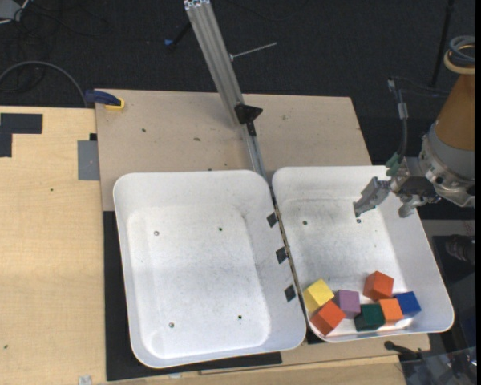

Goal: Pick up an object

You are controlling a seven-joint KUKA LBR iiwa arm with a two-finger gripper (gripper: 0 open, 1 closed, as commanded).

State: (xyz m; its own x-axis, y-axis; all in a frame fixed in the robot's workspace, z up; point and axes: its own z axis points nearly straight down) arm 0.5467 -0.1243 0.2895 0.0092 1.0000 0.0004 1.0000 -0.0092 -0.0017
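Dark floor with cables all round, a pale wood bench [40,239] in the middle, and the two white bins sat side by side on it. The left bin [144,191] had no blocks in it; the right bin [337,184] had all of them.

The gripper [389,199] hung over the far right part of the right bin, well apart from the blocks, which were bunched in the near corner. Its two fingers looked spread, with nothing between them, though at that angle I wouldn't swear to how wide. So I'd call this the approach step: no grasp made yet.

Block count, as best I could see: seven. One yellow block [319,293], one purple block [349,301], two red-orange ones (one [329,317] at the near left of the pile, one [378,284] further back), one green block [369,317], one orange block [391,309] and one blue block [407,302]. They were packed tight, most touching a neighbour.

Next move, I reckoned, was to bring the arm toward the near corner and drop onto something on the edge of the pile. The yellow one or the back red one seemed to have the most room for fingers; the middle ones were boxed in, and the bin wall crowded the near side.
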